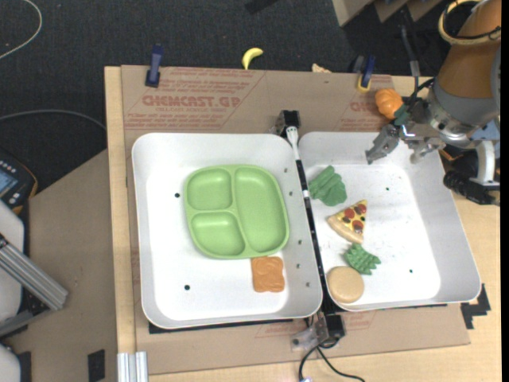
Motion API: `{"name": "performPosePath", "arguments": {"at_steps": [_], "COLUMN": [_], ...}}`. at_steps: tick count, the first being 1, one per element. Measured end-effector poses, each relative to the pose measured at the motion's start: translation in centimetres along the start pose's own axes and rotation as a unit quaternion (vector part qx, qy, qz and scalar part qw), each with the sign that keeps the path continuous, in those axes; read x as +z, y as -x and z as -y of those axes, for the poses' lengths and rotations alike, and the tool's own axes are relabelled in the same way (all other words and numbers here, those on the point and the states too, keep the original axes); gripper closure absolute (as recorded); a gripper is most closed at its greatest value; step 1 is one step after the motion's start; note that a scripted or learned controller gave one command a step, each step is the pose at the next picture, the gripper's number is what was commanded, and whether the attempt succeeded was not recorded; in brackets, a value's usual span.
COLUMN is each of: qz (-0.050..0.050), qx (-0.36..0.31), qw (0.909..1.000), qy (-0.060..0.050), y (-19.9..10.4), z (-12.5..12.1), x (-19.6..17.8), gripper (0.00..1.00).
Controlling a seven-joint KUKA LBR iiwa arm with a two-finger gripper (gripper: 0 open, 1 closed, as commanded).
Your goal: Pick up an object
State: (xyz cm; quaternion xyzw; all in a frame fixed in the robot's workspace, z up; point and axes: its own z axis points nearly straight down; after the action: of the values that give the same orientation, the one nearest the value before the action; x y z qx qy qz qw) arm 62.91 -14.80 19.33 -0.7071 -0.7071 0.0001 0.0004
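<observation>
A dark carpeted floor is seen around a bench topped with a brown cardboard sheet (238,94), on which two shallow white bins are set side by side. The green divided plate is taken as the landmark. It lies in the left bin (155,213), near that bin's middle. The right bin (429,237) is placed to the plate's right, its edge touching the left bin's.

The grey arm (469,78) with its orange band is seen well to the upper right of the plate (236,211), above the far corner of the right bin. Its gripper (404,142) is held over that bin's upper part with the two fingers spread wide apart and nothing between them.

Just below the plate's lower right corner an orange waffle-shaped piece (268,274) is laid. To the plate's right, across the bin edges, a green leafy piece (328,187) is found, and further right and lower a pizza slice (351,221). Lower still a smaller green leafy piece (363,259) is set against a round tan cookie (345,285). An orange fruit (389,102) is seen on the cardboard far to the plate's upper right, and a small banana (252,56) above the plate, beyond the cardboard's edge.
</observation>
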Motion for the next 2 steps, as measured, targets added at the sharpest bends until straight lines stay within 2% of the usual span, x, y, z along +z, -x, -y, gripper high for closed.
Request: {"name": "performPosePath", "arguments": {"at_steps": [1, 2], "qz": [-0.002, -0.001], "qx": [0.000, 0.001], "qw": [1.0000, 1.0000], "qy": [-0.007, -0.004], "y": [-4.4, -4.9], "z": [8.7, 15.4], "x": [6.6, 11.1], "gripper": [0.00, 0.00]}}
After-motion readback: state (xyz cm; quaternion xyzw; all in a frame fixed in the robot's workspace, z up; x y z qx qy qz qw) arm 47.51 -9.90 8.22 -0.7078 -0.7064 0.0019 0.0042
